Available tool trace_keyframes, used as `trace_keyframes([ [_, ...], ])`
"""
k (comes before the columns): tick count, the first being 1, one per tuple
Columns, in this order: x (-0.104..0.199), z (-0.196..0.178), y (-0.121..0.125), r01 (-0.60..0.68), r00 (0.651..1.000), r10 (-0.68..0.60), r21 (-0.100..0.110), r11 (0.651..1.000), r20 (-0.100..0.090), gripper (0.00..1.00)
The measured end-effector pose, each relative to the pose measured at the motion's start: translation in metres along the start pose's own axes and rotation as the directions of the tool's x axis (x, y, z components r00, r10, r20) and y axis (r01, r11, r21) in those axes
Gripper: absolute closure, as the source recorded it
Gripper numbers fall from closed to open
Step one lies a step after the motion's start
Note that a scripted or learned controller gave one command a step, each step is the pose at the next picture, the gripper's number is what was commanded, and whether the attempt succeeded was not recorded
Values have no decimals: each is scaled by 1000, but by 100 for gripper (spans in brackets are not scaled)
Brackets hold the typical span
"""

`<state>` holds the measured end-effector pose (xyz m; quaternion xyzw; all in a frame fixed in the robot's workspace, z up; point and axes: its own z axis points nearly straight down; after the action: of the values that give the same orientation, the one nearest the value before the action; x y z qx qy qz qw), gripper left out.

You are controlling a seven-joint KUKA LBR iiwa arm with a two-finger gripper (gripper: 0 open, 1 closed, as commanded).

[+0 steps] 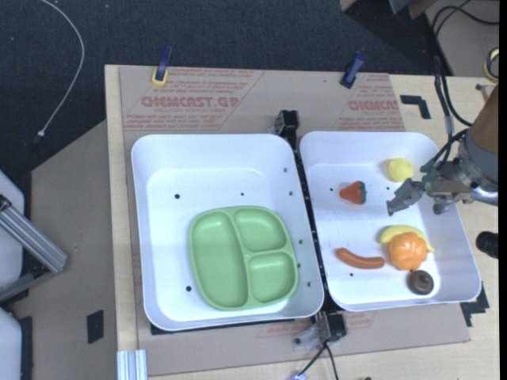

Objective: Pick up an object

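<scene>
The right bin (333,161) holds several toy foods: a yellow lemon (400,169), a red strawberry-like piece (353,193), an orange sausage (360,258), an orange fruit (408,250) lying against a yellow banana (398,233), and a brown doughnut (421,282). My gripper (420,201) hangs over the right side of this bin, below the lemon and above the banana. It is open, its two grey fingers spread, and nothing is between them.
A green divided plate (242,256) lies in the left bin (158,172). The bins touch along a black divider (305,212). Blue clamps (352,70) hold the cardboard base at the back. Cables hang at the far right.
</scene>
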<state>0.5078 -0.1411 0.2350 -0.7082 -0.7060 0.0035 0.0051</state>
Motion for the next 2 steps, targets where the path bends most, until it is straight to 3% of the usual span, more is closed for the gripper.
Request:
trace_keyframes([
  [1, 0, -6, 3, 3, 1000, -3, -12, 1000, 2, 0],
  [2, -3, 38, -3, 3, 1000, -3, -11, 1000, 2, 0],
])
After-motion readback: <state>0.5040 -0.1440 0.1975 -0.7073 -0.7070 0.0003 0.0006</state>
